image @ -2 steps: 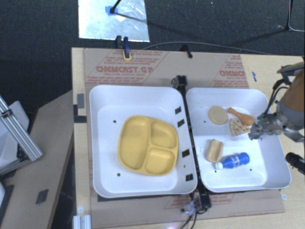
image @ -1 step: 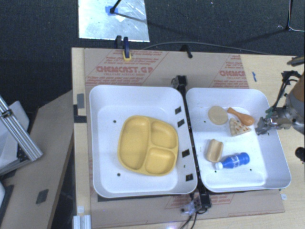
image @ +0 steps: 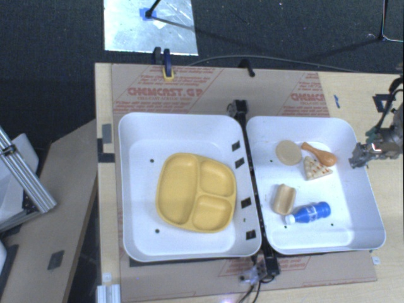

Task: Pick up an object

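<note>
Pincer [image: 365, 156] parked beyond right bin [image: 360, 229] rim, apart from contents; state impossible to tell. Candidates grouped inside: blue bottle [image: 310, 212], tan block [image: 283, 199], round disc [image: 289, 152], wedge [image: 316, 168], drumstick [image: 319, 154]. Yellow tray [image: 196, 192] in left bin [image: 142, 188].

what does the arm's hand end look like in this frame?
Little of it is in frame. The hand is a small grey, dark-tipped metal assembly at the right edge, over the right bin's rim. A small reddish-white glint sits on its body. Thin dark cables and bracket pieces rise above it. Finer detail is too blurred to tell.
</note>
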Controlling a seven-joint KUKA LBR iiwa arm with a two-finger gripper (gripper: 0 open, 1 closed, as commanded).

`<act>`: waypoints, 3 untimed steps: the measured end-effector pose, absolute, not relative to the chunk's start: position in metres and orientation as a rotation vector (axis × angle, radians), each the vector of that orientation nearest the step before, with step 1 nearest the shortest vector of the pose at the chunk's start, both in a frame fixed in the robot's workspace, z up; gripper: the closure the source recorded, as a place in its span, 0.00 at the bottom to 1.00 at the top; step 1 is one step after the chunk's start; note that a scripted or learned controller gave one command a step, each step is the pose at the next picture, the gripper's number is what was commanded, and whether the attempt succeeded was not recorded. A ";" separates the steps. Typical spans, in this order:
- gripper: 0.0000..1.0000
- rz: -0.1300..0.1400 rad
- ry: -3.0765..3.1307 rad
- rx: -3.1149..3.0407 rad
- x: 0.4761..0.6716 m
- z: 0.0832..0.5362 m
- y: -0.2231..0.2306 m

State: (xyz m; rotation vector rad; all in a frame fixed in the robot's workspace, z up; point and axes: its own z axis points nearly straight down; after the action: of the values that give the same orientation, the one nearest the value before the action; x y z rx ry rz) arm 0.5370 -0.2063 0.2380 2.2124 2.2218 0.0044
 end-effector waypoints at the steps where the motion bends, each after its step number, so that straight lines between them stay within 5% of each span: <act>1: 1.00 0.004 2.232 2.210 0.539 0.244 -0.145; 3: 1.00 0.003 2.233 2.211 0.540 0.228 -0.041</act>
State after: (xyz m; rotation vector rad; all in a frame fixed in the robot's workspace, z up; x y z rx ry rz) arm 0.5402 -0.0411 0.2276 2.2108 2.2330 0.0035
